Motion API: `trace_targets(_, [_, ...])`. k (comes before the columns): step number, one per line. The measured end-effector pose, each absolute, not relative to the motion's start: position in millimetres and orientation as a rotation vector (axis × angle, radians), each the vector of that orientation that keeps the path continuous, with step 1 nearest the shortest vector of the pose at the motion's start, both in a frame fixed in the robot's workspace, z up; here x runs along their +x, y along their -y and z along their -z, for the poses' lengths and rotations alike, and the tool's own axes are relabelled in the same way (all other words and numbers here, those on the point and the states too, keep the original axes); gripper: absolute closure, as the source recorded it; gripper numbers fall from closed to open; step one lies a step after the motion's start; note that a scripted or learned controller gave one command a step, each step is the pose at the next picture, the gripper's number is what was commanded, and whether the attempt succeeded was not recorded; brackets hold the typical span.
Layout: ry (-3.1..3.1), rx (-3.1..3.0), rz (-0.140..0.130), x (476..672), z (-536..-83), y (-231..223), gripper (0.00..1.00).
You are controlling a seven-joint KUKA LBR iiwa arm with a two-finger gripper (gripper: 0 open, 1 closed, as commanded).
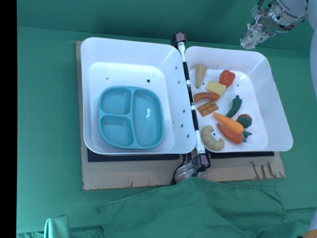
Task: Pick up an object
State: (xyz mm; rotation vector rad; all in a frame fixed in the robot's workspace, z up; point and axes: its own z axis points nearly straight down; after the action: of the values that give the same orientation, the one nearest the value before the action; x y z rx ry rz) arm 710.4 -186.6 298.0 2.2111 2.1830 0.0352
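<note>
The right bin (277, 103) holds several toy foods: a cone (200, 75), a red pepper (227, 77), a yellow cheese wedge (216, 88), a sausage (206, 96), a waffle (207, 108), a green chilli (234, 106), a carrot (228, 122), a red chilli (230, 133), a strawberry (243, 120) and a croissant (211, 138). My gripper (250, 39) hangs high above the bin's far rim, at the upper right, with nothing seen between its fingers.
The left bin (94, 58) holds a blue three-part plate (131, 117). A hinge bar (188, 90) runs between the bins. Both bins sit on cardboard (124, 175) over green cloth, with a fold of cloth (198, 207) at the front.
</note>
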Motion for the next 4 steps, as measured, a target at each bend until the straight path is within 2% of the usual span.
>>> trace_targets(1, [-2.184, 2.212, -0.033, 710.3, -297, 187, 0.00])
trace_targets(2, [-2.220, 2.226, 0.007, 699.5, -198, 187, 0.00])
trace_targets(3, [-2.214, 2.223, -0.007, 702.0, -215, 186, 1.00])
trace_targets(4, [-2.206, 2.221, -0.013, 703.4, -229, 187, 1.00])
